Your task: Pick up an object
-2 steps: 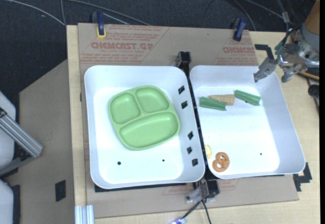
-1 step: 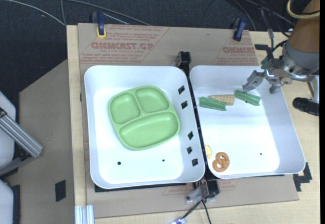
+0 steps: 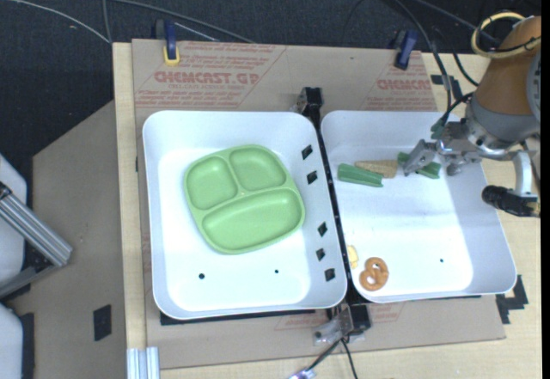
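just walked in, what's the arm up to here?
The grey arm with the orange band has its end effector low in the right white bin, at the end of a flat green strip with a tan piece beside it. No grasp is evident. A small pretzel-shaped brown ring sits near that bin's front-left corner. The left white bin holds a green three-compartment plate.

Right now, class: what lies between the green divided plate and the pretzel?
In the camera view, between the green divided plate and the pretzel lie bare white bin floor and the bins' adjoining rims.
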`<state>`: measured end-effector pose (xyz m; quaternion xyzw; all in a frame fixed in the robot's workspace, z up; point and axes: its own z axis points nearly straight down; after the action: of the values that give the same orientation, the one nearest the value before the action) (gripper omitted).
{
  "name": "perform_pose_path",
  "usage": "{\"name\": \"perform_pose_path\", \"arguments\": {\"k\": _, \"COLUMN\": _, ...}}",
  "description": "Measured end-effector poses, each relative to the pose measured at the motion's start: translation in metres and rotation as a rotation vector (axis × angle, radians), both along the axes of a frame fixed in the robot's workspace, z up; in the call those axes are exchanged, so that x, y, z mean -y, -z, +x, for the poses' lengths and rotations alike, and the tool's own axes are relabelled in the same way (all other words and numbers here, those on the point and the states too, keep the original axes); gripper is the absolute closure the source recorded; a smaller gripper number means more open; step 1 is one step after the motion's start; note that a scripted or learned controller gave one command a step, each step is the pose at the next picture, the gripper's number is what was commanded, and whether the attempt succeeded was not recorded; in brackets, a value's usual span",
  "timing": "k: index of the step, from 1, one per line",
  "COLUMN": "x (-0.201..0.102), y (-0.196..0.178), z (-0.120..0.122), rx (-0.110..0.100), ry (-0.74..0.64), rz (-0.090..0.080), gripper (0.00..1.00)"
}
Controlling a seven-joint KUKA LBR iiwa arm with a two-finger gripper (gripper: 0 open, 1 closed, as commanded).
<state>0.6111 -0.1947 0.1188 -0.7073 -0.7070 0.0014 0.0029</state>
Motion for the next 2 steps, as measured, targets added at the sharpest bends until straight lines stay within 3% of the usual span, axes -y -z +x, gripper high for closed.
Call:
{"name": "perform_pose_path", "arguments": {"k": 1, "x": -0.001, "y": 0.036, "z": 0.000, "rx": 0.001, "ry": -0.001, "rz": 0.000, "gripper": 0.00}}
{"name": "perform_pose_path", "arguments": {"k": 2, "x": -0.001, "y": 0.022, "z": 0.001, "rx": 0.007, "ry": -0.001, "rz": -0.001, "gripper": 1.00}}
